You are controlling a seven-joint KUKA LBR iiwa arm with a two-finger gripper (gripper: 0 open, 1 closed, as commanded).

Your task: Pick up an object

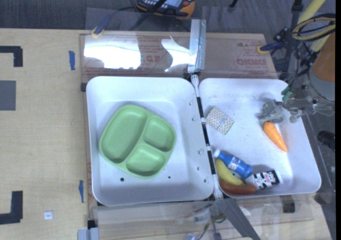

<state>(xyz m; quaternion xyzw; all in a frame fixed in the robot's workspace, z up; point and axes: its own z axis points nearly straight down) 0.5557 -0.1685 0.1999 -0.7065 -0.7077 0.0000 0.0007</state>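
gripper [273,110] just above the carrot [275,134] | finger state: can't tell | carrot lies in the right bin [298,180] | blue bottle [234,163] left of carrot

Pale green divided plate [138,140] in white left bin [101,95], orange carrot [275,135], blue bottle [235,164], yellow banana [227,175], checked packet [219,120], black-and-white carton [265,179] in white right bin [240,92], light wood tabletop [37,127]
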